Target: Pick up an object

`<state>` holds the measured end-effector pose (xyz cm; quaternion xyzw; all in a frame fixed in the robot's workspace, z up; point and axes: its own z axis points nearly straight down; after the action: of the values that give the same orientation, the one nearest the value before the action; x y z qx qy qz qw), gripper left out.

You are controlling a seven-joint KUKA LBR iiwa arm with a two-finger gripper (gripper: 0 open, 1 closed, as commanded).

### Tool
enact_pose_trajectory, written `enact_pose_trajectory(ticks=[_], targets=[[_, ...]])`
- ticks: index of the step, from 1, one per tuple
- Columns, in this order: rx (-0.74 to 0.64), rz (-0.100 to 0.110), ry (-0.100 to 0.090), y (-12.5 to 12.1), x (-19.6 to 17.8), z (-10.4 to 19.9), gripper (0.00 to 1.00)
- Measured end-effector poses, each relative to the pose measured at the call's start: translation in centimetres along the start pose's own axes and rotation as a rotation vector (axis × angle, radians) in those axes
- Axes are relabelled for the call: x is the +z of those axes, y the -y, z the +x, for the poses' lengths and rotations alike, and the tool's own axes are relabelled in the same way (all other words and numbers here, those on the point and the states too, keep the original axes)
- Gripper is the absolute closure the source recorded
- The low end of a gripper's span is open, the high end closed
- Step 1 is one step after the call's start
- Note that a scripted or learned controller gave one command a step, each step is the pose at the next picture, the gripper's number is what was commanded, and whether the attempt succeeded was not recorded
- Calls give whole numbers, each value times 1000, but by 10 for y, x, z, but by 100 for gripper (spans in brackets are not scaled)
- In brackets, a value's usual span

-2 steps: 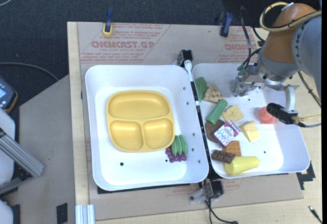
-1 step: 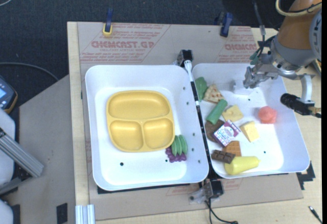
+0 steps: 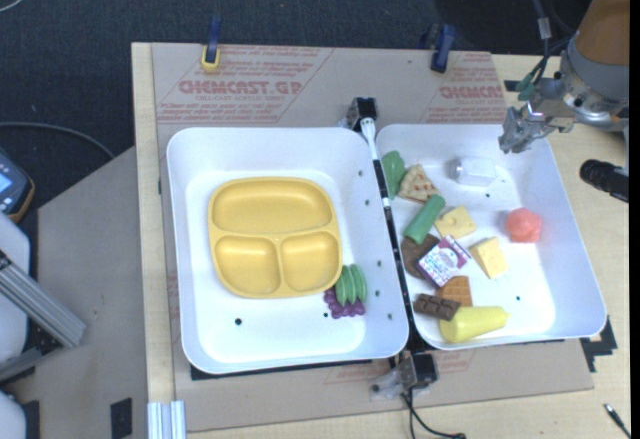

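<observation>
My gripper (image 3: pixel 519 131) hangs over the far right corner of the right bin (image 3: pixel 560 302), with nothing visibly held. Below it in that bin lie a clear plastic piece (image 3: pixel 476 170), a pink-red ball (image 3: pixel 522 224), two yellow cheese blocks (image 3: pixel 455 223) (image 3: pixel 489 257), a pizza slice (image 3: pixel 418 184), a green cylinder (image 3: pixel 425 217), a green pepper (image 3: pixel 393 170), a purple-and-white packet (image 3: pixel 442 262), a brown chocolate bar (image 3: pixel 437 305) and a yellow banana-like piece (image 3: pixel 472 323). The clear piece lies closest to the gripper, a little to its lower left.
The left bin (image 3: pixel 190 297) holds a yellow divided plate (image 3: pixel 272 235) and a purple grape bunch with green leaves (image 3: pixel 348 289) beside the plate's near right corner. Black clips (image 3: pixel 362 112) join the bins at the middle ridge. Blue clamps (image 3: pixel 440 47) stand at the board's far edge.
</observation>
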<state>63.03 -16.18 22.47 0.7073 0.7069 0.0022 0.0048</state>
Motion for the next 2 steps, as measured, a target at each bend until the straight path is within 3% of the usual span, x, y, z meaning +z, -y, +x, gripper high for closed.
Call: enact_pose_trajectory(ticks=[1, 2], targets=[[-2, 5, -1, -1, -1, 0, 100], [-5, 14, -6, 10, 9, 50, 100]])
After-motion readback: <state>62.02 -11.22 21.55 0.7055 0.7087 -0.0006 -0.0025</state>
